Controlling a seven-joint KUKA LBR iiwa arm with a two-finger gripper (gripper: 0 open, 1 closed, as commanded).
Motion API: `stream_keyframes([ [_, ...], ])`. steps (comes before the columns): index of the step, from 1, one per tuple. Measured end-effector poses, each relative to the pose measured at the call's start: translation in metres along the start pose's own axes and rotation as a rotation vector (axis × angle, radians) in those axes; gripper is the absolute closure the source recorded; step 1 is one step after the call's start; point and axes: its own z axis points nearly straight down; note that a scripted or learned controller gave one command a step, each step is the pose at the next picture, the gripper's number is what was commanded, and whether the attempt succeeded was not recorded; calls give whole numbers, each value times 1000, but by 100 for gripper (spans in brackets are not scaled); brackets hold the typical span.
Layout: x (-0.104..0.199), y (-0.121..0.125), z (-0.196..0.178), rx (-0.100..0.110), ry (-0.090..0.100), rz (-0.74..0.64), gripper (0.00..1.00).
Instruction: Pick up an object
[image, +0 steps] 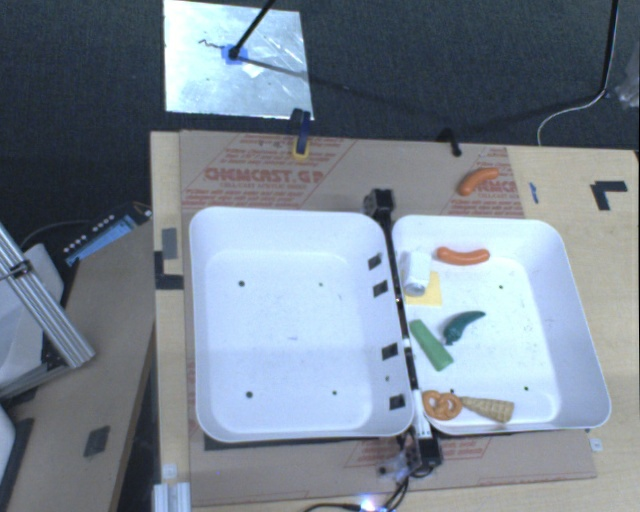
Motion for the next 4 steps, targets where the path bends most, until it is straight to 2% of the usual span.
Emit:
stream_keyframes([
  [1,23,1,-27,-5,3,-15,100],
  [2,-21,1,-25,-4,2,-8,100],
  [4,-22,2,-25,-3,3,-15,100],
])
